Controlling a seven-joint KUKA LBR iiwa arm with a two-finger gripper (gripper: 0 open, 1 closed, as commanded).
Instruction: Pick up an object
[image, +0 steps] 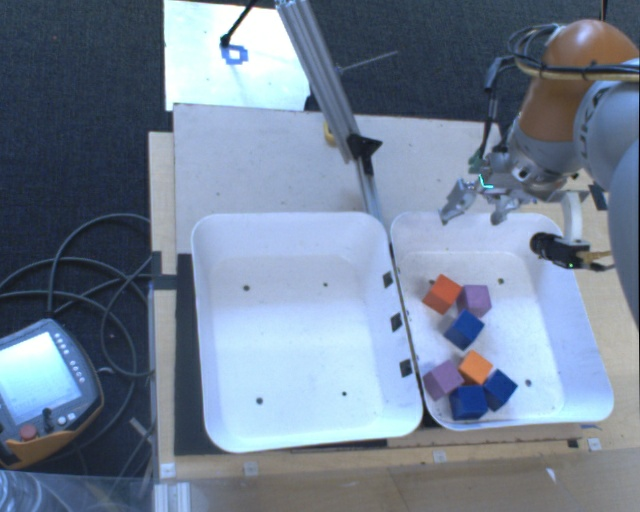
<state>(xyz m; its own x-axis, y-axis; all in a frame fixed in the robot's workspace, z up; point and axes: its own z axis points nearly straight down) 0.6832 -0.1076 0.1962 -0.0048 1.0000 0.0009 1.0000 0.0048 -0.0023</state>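
Several small cubes lie in the right bin (575, 330). An orange cube (441, 294) and a purple cube (476, 299) sit side by side near its middle, with a blue cube (463, 329) just below them. Toward the front edge, another orange cube (476, 366), a purple cube (441, 379) and two blue cubes (468, 402) (499, 387) huddle together. My gripper (475, 209) hangs over the back rim of the right bin, well above and behind the cubes. It is open, with nothing between its fingers.
The left bin (290, 320) adjoins the right one along a shared wall. A slanted metal pole (325, 80) with a black clamp reaches down to the bins' back junction. A teach pendant (40, 390) and cables lie on the floor at the left.
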